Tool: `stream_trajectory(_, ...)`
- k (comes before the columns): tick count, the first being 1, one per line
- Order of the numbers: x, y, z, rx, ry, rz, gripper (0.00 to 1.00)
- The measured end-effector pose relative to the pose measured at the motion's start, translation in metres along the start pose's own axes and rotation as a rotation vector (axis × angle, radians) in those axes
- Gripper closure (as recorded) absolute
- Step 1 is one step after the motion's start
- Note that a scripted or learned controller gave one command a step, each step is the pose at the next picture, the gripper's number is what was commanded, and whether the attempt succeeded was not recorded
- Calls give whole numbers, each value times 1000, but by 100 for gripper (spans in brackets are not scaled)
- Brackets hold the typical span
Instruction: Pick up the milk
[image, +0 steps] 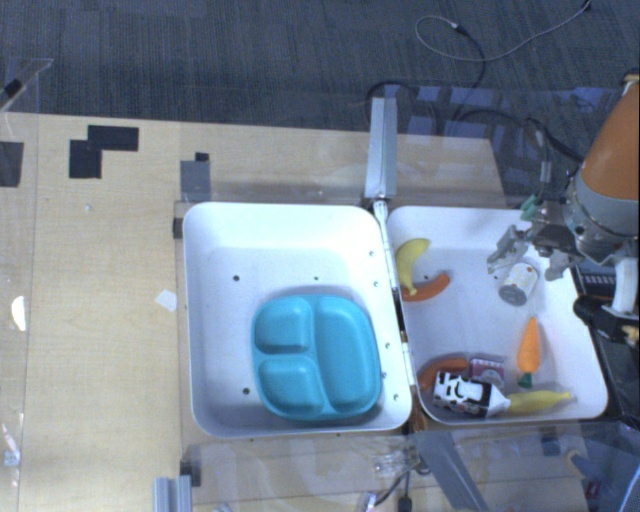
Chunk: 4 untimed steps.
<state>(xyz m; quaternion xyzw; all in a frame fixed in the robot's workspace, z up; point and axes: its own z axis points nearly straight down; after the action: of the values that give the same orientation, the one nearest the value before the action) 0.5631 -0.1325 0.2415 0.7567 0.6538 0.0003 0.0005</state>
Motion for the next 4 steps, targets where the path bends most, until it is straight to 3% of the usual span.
stream_trajectory(1, 70, -33, 60, 5, 0, 297, 0)
stream_trajectory(2, 23, -69, 144, -15, 5, 466, 0)
stream_trajectory(3, 106, -11, 60, 3, -1, 601, 0)
stream_trajectory(4, 170, -82, 61, 6, -4, 825, 0)
